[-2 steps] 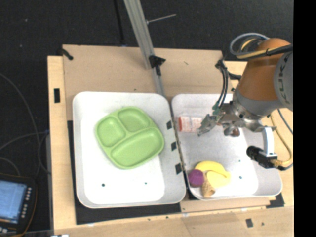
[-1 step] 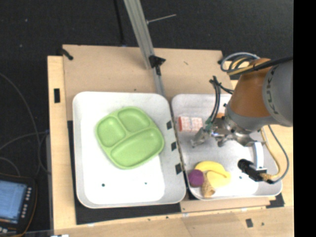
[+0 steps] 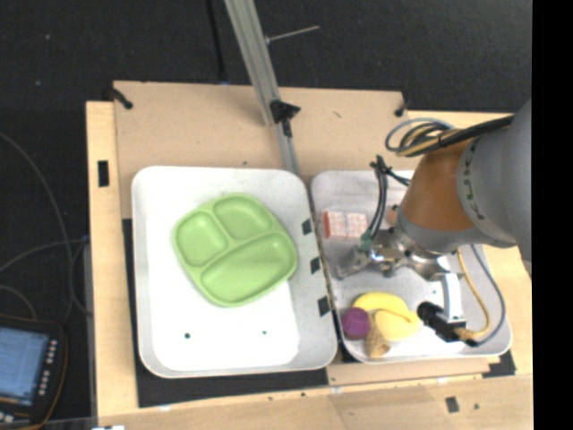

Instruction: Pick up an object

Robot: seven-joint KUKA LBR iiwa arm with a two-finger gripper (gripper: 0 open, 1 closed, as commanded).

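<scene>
Right, the arm [image 3: 466, 195] covers much of the right bin [image 3: 345, 186], so whatever sits under the wrist is hidden. The gripper [image 3: 380, 256] hangs low over the bin's middle; its metal parts blur together, and I can't tell how wide it's open or whether it has hold of anything. Pickable stuff: a yellow banana-like piece [image 3: 389, 316] near the bin's front edge, a purple ball [image 3: 355, 322] touching it on its left, and a small pink-and-white pack [image 3: 345, 224] further back. The left bin [image 3: 161, 330] carries a green divided plate [image 3: 235, 250].
</scene>
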